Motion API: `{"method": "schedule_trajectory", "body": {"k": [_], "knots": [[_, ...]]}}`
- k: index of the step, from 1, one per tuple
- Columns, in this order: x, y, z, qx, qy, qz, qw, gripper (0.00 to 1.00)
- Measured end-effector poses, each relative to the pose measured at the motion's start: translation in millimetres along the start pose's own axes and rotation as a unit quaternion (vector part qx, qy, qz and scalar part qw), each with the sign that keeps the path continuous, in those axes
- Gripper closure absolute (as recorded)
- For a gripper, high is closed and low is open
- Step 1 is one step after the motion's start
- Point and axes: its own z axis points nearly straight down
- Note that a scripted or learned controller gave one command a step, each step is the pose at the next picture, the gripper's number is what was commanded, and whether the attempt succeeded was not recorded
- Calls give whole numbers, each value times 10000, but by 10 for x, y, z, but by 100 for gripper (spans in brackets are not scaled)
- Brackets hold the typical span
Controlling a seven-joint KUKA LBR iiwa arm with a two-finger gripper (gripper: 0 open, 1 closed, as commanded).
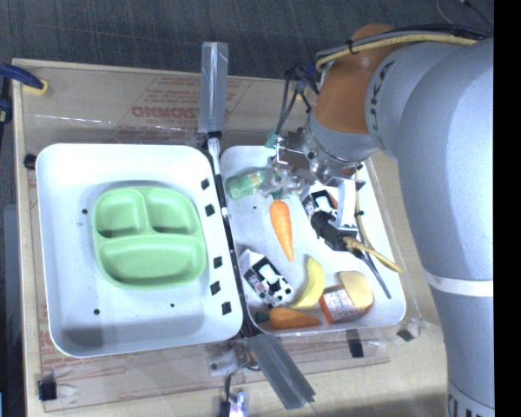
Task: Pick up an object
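Gripper point(288, 170) over right bin point(391, 272); grasp state indeterminate. Bin held tapered orange carrot point(282, 222), curved banana point(311, 283). Left bin point(61, 311) held compartmented green tray point(149, 235).

Two white bins point(61, 320) are counted on the bench. One green divided plate point(148, 235) is seen, and two carrots point(282, 224), one banana point(310, 283), and one black-and-white object point(267, 281).
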Motion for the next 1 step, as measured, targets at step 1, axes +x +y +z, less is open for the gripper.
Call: {"method": "schedule_trajectory", "body": {"k": [1], "knots": [[377,213,-316,5,-6,117,9999,100]]}}
